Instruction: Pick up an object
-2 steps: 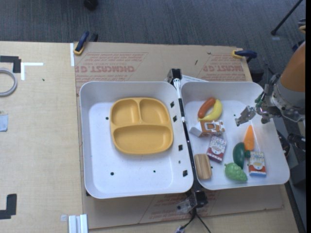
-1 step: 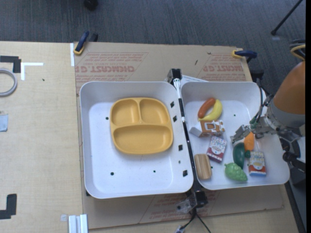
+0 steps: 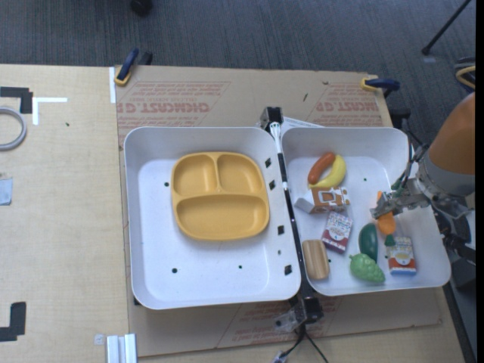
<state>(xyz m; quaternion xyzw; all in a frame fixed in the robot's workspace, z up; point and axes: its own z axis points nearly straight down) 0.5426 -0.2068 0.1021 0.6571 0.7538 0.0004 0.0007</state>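
Below, two white bins lie side by side on the bench; the left bin (image 3: 144, 225) holds a yellow divided plate (image 3: 220, 195), the right bin (image 3: 363, 138) holds the small items. My pincer (image 3: 388, 205) hangs low at that bin's right side, directly over a small orange piece (image 3: 386, 223) — whether my fingers are spread or closed I cannot tell, and nothing shows clearly between them. Near the bin's top: a banana (image 3: 335, 172) touching a red sausage (image 3: 321, 165); beneath them an orange carton (image 3: 330, 197) and a red packet (image 3: 337, 230). Along the near edge — a tan block (image 3: 315, 259), a green leafy item (image 3: 367, 269), a dark green vegetable (image 3: 368, 240), and a white-and-red carton (image 3: 401, 254).
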